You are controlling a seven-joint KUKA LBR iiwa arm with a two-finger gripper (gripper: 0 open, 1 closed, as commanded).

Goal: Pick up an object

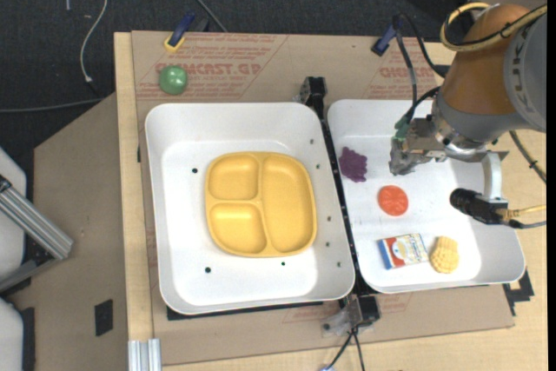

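In the right bin (373, 122) lie a purple bunch-shaped object (353, 163), an orange-red round object (393, 201), a small red, white and blue box (402, 250) and a yellow corn-like piece (444, 255). My gripper (402, 161) hangs over the upper middle of this bin, between the purple object and the bin's right side, just above the orange-red object. Nothing shows between its fingers.
The left bin (174, 135) holds a yellow divided plate (261, 204). A green ball (174, 80) sits on the cardboard beyond the left bin. Blue clamps (180, 32) hold the cardboard's far edge. A black fitting (473, 204) juts from the arm over the right bin.
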